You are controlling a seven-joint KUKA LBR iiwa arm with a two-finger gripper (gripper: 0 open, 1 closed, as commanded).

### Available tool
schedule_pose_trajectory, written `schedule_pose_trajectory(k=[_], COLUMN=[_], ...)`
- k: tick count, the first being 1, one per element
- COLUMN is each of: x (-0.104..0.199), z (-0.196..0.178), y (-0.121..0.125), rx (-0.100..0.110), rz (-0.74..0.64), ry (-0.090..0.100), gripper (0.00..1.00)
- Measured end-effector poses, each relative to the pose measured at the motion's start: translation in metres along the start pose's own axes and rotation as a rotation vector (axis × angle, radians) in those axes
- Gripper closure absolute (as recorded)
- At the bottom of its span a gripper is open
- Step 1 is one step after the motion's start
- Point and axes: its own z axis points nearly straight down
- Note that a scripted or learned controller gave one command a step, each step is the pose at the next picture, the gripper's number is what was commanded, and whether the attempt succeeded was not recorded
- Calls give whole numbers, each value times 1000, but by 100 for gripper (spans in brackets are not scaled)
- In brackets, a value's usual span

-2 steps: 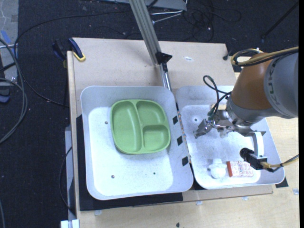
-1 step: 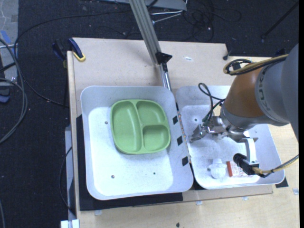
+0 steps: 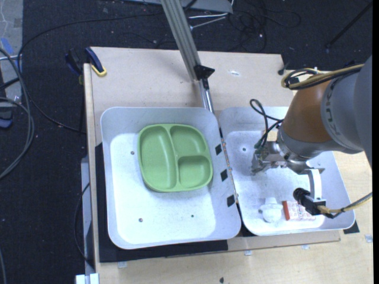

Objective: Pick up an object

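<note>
A dark floor strewn with cables is surrounding the pale worktop (image 3: 148, 76), which is carrying two white bins. The left bin (image 3: 118, 218) is holding a green divided plate (image 3: 175, 157) at frame centre. The arm is reaching over the right bin (image 3: 340, 185), its gripper (image 3: 259, 161) hanging at that bin's upper left; whether the jaws are spread or pressed together cannot be told. A small white object (image 3: 270, 211) and a red-and-white packet (image 3: 298, 211) are lying lower right of the jaws, apart from them. Advisable: centre the jaws above one item before descending.
</note>
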Motion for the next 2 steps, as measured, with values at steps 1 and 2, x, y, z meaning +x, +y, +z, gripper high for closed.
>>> schedule_pose_trajectory(k=[1, 2], x=[-11, -12], z=[-54, -102], y=[2, -6], rx=[1, 1], rz=[0, -3], ry=[1, 1], gripper=[100, 100])
